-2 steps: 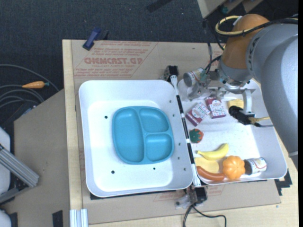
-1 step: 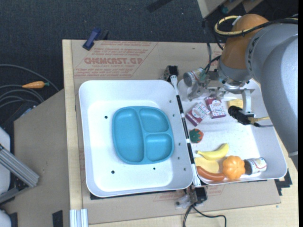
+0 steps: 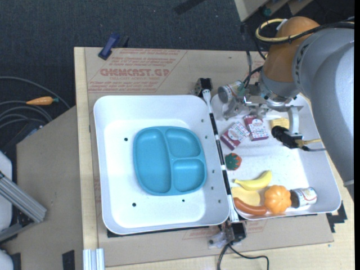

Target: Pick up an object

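While the bench sat brown and flat under the camera, printed red lettering ran across its far side, and dark carpet spread beyond it. A small blue object lay on the bench's far edge, and an orange-tipped tool rested on the floor well left of the bench. On the bench, the left bin held a blue divided plate at its middle. Just right of that bin stood the right bin, and what a spread: a strawberry hard against the shared wall, a banana and an orange fruit at the near end, small packets toward the far end. The arm reached over that bin's far end, the gripper poised just above the packets. Whether it was spread or closed could not be told, and nothing showed in its grasp.
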